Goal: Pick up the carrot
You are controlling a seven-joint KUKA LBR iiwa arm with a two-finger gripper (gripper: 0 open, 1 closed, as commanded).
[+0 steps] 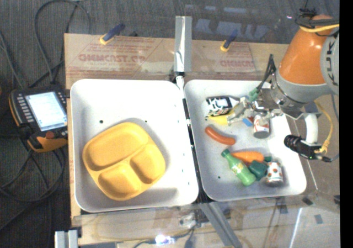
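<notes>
The carrot (248, 157) lies in the right bin (198, 147), close to the bin's front edge and a bit right of the middle. It is orange with a green top, and it lies almost flat across the bin, with its long side running left to right and its right end tipped slightly toward the front. A green bottle (238, 168) lies just beside it on the front-left side, and seems to touch it. A dark green thing (260, 169) sits against the carrot's right end, and a small can (274, 172) stands just past that, near the bin's front right corner. The gripper (241, 112) hangs over the back half of the same bin, near a black and white carton (220, 105) and a yellow thing that looks like a banana. Its fingers look spread apart with nothing between them, so it is holding nothing. From the gripper, the carrot lies toward the front edge of the bin, almost straight ahead and only a little to the right. A red sausage (220, 135) lies between them, off to the left side. I think the gripper must move toward the front edge and turn so its fingers close across the carrot's thin sides. The bottle is so close that it might get bumped. The yellow tray (124, 159) sits in the left bin (80, 131), well apart from all this.
</notes>
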